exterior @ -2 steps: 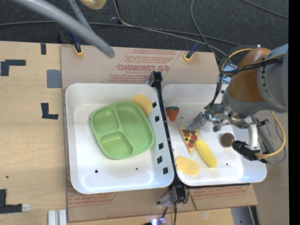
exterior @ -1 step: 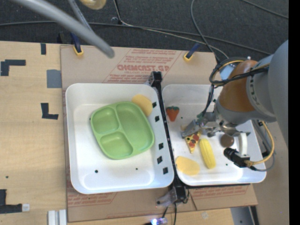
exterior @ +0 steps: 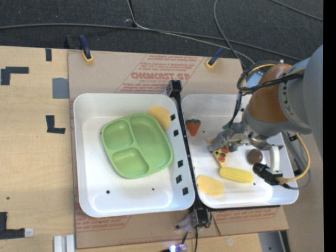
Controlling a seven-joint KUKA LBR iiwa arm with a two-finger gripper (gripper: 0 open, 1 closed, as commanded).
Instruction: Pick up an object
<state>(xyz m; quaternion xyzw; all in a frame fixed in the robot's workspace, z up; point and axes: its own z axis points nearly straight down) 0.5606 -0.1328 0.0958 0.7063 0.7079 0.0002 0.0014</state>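
Both white bins, left (exterior: 84,156) and right (exterior: 210,101), look like smooth, slightly glossy plastic. The green divided plate (exterior: 136,146) is matt plastic. Beneath them lies a sheet of brown cardboard (exterior: 152,70), dull and printed in red. The tabletop (exterior: 31,135) looks like pale, matt wood. The corn cob (exterior: 236,175) looks like bumpy plastic.

The arm (exterior: 294,96) runs off the right edge, so its upper part is cut away. Its wrist covers the back right part of the right bin (exterior: 210,101) and hides most of the gripper (exterior: 224,140). The small multicoloured piece (exterior: 221,152) beneath the gripper is too small to name. The green divided plate (exterior: 136,145) covers part of the yellow item (exterior: 160,115) behind it.
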